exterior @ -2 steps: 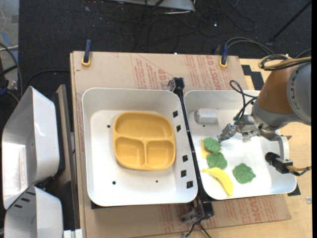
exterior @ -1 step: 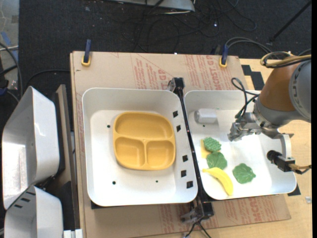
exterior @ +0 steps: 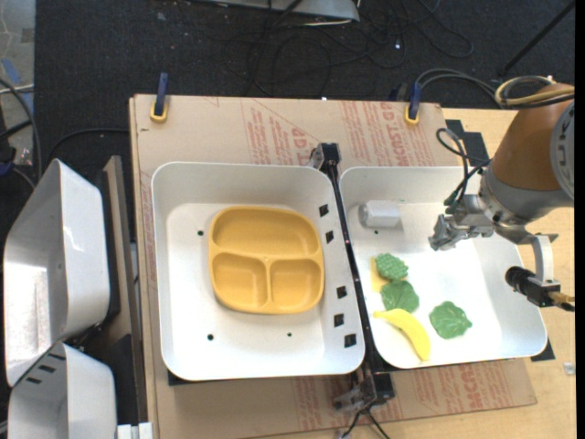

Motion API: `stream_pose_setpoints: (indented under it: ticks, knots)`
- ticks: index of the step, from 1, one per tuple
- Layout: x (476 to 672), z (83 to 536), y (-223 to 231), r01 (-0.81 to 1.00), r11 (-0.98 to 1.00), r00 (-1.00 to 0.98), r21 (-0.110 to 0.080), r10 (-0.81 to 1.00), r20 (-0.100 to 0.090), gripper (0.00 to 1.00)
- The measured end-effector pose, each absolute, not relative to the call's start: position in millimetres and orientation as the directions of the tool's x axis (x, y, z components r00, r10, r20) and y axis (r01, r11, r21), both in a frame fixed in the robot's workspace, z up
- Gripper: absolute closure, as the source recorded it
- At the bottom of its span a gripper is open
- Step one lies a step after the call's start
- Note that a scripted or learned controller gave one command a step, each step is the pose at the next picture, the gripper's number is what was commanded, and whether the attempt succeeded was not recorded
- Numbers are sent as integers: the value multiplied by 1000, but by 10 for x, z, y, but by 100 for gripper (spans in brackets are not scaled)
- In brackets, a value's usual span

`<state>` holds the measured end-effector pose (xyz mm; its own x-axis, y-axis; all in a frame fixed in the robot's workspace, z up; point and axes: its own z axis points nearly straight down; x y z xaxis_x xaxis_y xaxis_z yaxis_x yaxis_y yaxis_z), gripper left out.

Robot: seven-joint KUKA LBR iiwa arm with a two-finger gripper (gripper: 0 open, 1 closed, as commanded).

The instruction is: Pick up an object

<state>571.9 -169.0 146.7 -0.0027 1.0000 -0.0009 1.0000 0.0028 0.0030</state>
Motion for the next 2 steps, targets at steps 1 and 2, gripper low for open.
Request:
stream_pose_setpoints:
  ticks: [1, 2]
  knots:
    - [5730, 1996, -1691, 1000, 4, -4, 5, 1000, -2, 100]
    - [5834, 1937, -1147, 1000, 8, -8, 0, 1000, 1, 100]
